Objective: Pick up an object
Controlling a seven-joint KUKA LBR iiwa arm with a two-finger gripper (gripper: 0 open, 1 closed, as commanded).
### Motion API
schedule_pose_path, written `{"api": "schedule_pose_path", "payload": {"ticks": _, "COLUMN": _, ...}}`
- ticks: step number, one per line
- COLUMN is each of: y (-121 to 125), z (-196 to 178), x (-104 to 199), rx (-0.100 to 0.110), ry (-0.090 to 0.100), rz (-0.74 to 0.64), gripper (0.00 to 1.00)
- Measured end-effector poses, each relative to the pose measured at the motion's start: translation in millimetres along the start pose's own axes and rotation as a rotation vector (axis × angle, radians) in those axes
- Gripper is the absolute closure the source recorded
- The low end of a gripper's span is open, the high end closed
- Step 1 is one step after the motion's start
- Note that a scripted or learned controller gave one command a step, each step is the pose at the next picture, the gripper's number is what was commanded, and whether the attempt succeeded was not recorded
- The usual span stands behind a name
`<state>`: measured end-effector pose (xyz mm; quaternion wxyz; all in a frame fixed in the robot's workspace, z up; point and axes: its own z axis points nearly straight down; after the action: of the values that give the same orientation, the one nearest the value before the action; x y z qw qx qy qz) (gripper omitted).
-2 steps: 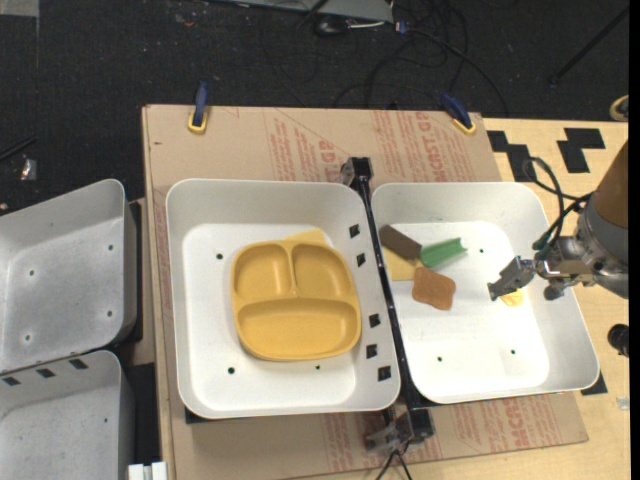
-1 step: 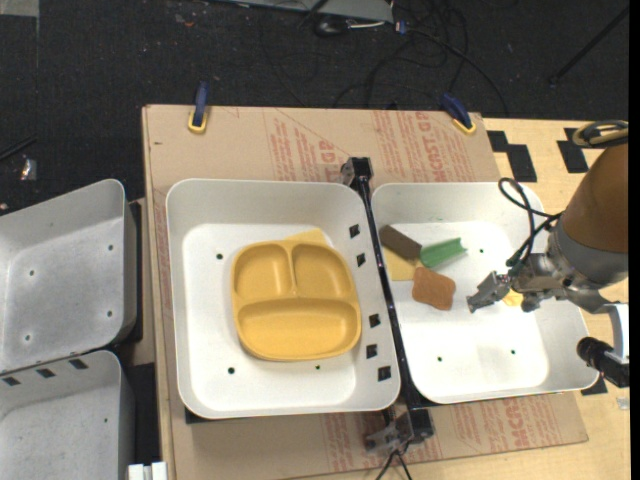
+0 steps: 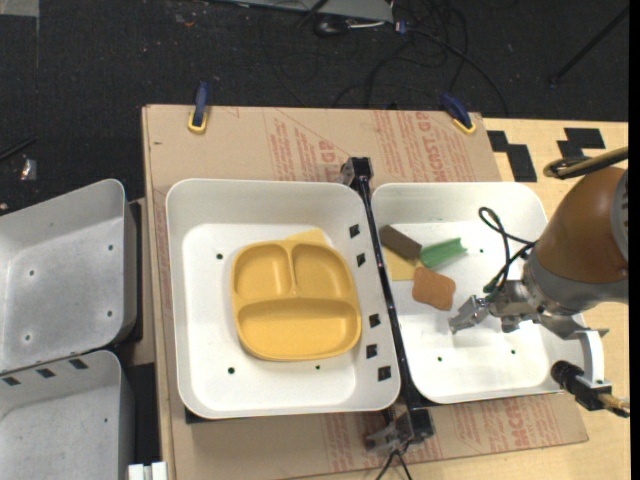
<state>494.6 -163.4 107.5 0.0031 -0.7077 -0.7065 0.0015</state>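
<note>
In the right bin [image 3: 500, 373], several small objects lie bunched at the upper left. They are a dark brown block [image 3: 399, 240], a green piece [image 3: 441, 252], a pale yellow piece [image 3: 400, 267] and an orange-brown sponge-like square [image 3: 434, 289]. My gripper [image 3: 468, 317] hangs low over the bin floor, just right of and below the orange-brown square, and points left toward it. It looks a little apart from the square. I see nothing held in it.
The left bin [image 3: 200, 268] holds a yellow divided plate [image 3: 296, 301]. A black divider rail [image 3: 375, 268] runs between the bins. A black cable [image 3: 500, 230] loops over the right bin beside the wrist. White trays [image 3: 60, 268] sit left of the bench.
</note>
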Motion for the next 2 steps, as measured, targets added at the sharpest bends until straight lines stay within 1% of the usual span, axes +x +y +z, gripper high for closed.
{"api": "schedule_pose_path", "payload": {"ticks": 1, "y": 2, "z": -13, "x": -1, "rx": -0.006, "ry": -0.002, "rz": 0.002, "gripper": 1.00}}
{"api": "schedule_pose_path", "payload": {"ticks": 2, "y": 1, "z": -70, "x": 9, "rx": -0.011, "ry": -0.003, "rz": -0.005, "gripper": 1.00}}
